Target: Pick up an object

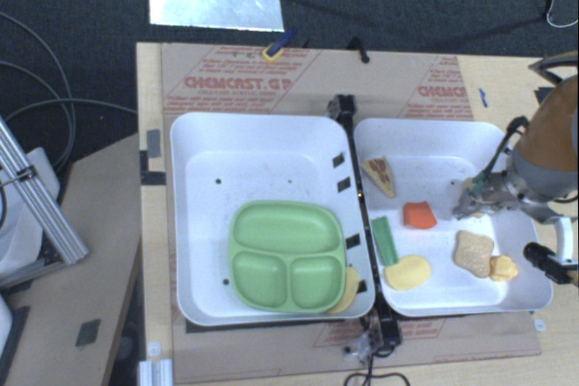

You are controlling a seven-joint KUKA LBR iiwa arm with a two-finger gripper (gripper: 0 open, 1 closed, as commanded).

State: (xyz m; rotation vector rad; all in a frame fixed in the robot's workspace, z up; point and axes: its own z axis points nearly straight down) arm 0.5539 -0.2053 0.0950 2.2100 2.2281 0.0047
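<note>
Approach step in hand, nothing lifted yet. End effector (470, 199) low inside the right bin (434, 136), toward its 3 o'clock side, tip just at 3 o'clock of the orange block (418, 215) and at 12 o'clock of the bread slice (473, 252). Grip state impossible to tell; tip too small and blurred. Nothing visibly caught there. Other candidates in that bin: pizza wedge (380, 175) near 10 o'clock, green stick (384, 240) along the 9 o'clock wall, yellow lump (407, 272) at 7 o'clock, small yellow piece (503, 267) touching the bread. Green tray (288, 256) in the left bin (262, 136). Next, probably: settling over one piece, most likely the orange block or bread, dropping squarely, clamping, then rising.
</note>
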